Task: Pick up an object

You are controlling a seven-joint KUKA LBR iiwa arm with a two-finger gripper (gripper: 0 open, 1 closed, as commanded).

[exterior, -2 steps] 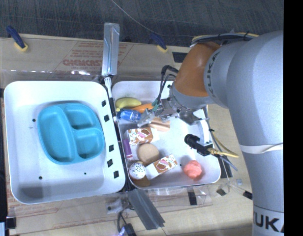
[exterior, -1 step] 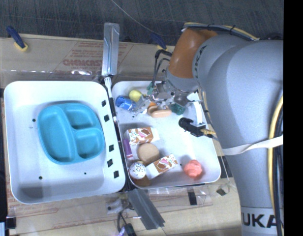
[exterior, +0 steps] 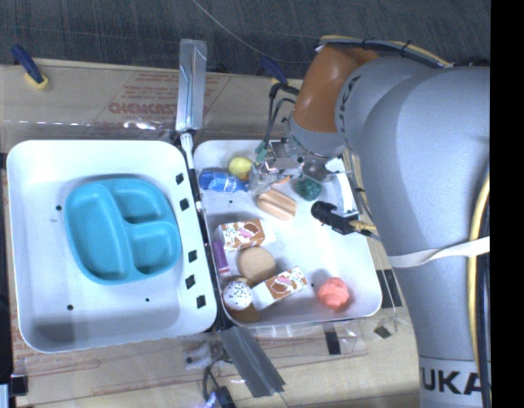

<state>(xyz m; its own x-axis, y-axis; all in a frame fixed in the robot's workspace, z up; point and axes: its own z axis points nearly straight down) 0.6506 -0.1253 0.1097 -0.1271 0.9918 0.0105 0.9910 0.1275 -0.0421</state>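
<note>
Hovering just above the hot dog [exterior: 276, 203], the gripper [exterior: 270, 170] is seen; its jaws' state cannot be told.

Light fell fairly evenly from above, cool and somewhat dim. The left white bin [exterior: 41, 228] held a soft grey shadow in its near corner, and its walls looked mildly overexposed. A pale sheen lay on the grey arm [exterior: 424, 151] and the blue divided tray [exterior: 122, 228]. Focus was soft throughout; small toys in the right bin [exterior: 364, 262] showed little detail, with slight grain over the dark floor.
</note>
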